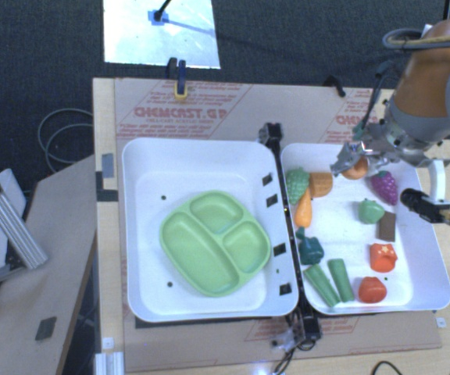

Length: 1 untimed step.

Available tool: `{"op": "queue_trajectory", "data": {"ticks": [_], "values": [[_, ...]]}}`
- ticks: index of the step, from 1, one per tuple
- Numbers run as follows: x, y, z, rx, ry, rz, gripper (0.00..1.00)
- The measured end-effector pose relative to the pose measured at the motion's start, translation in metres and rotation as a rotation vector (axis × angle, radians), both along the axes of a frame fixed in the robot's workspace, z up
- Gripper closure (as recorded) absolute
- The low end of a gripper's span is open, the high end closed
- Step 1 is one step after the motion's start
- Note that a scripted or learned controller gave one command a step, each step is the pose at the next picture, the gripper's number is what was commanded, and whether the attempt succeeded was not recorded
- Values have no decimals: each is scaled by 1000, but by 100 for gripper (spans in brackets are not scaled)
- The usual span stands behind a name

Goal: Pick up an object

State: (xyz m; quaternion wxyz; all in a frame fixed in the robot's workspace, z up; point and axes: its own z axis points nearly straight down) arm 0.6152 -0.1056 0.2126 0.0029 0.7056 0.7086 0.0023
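Note:
My gripper hangs over the far part of the right bin, below the grey wrist and orange band. A small round orange item lies directly under its tip, partly covered by it; I cannot tell whether it is held or resting on the bin floor. Close by are purple grapes, an orange block and a leafy green vegetable. Nearer the front lie a carrot, a green pepper, a brown block, a red pepper and a tomato.
A teal piece and two green cucumbers lie at the right bin's front left. The left bin holds a green divided plate. A black divider with clips separates the bins. A black cable fitting juts over the right rim.

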Motion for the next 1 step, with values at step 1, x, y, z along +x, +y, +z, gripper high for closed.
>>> {"op": "queue_trajectory", "data": {"ticks": [1], "values": [[1,0,13,1,4,0,100]]}}
